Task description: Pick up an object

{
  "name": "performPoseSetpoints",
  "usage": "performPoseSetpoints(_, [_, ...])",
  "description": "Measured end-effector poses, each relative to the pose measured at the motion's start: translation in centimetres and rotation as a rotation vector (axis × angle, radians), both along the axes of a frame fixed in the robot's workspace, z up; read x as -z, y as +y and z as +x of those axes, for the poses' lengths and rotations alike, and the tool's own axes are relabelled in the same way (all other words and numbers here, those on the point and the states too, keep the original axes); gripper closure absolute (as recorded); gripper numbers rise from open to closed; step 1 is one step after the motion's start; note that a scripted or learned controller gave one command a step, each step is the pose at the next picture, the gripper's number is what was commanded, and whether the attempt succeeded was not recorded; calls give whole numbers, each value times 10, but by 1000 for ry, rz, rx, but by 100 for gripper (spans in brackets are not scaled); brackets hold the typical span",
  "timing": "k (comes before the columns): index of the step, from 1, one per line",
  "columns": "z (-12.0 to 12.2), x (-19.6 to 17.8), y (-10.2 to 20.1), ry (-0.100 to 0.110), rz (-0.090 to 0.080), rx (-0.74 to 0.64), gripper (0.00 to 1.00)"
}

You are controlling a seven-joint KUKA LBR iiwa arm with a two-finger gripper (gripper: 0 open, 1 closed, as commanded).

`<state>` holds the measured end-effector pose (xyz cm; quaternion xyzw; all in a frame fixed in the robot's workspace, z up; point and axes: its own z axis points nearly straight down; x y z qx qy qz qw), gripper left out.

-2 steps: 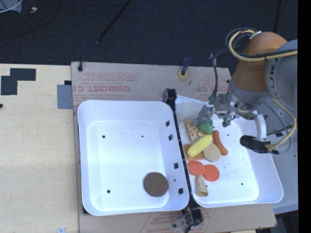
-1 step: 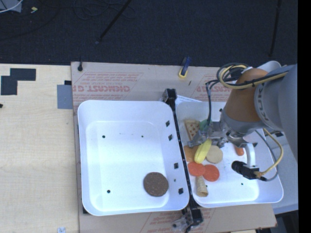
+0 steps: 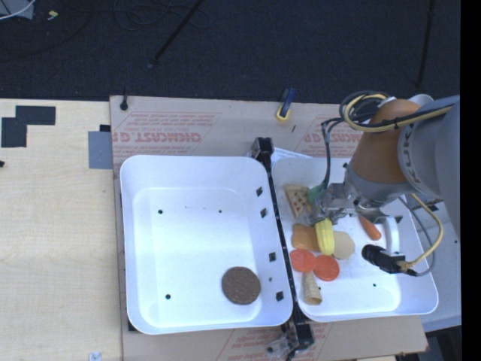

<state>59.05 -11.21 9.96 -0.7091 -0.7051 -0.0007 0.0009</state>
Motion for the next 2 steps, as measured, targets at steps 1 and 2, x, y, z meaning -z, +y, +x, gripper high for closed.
performPoseSetpoints(1, [31,-94,64,-8,0,-13,100])
performPoseSetpoints(2, [18,-94,122,5,0,-10,100])
